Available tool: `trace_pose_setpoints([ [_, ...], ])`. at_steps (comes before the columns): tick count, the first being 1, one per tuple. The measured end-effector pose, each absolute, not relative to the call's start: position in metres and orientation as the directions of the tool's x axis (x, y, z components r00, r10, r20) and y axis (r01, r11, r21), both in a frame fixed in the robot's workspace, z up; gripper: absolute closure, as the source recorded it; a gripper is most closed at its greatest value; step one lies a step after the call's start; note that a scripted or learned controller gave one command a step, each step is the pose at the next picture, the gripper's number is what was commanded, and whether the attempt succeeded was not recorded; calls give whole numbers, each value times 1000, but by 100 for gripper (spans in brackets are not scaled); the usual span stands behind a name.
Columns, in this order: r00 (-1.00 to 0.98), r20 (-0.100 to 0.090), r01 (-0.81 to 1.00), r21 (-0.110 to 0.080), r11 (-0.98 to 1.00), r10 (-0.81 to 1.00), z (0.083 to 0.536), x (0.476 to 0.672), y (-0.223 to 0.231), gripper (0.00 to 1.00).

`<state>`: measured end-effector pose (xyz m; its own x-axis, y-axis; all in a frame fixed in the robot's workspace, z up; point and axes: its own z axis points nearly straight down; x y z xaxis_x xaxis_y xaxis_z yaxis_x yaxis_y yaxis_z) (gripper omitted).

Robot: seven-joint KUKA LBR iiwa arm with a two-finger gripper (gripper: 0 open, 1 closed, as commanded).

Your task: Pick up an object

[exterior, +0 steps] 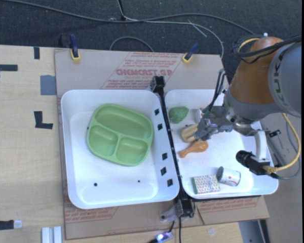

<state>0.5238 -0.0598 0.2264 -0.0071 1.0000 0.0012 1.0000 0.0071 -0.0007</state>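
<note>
Looking down on the bench, you see the left bin (pixel 73 186) holding a green divided tray (pixel 120 134) in its upper half; open white floor runs along its lower and left walls. The right bin (pixel 263 189) is more crowded, and the arm (pixel 258 80) covers its upper right part, so that corner is hidden from you. The gripper (pixel 209 126) sits low over the bin's middle, just beside a tan oblong object (pixel 189 132); you cannot tell whether the gripper grips anything. An orange drumstick-shaped toy (pixel 194 148) lies just below, touching or nearly touching the tan object. A green rounded object (pixel 178 114) rests near the divider (pixel 164 135) at upper left. Near the bottom wall lie a patterned flat box (pixel 205 184) and a small white cylinder (pixel 229 176), close together. Free floor remains between these and the drumstick toy.
</note>
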Motion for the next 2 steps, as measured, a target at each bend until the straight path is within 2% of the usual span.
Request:
trace_pose_setpoints([
  [2,-6,1,1000,-1,6,1000,225,562,41,100],
])
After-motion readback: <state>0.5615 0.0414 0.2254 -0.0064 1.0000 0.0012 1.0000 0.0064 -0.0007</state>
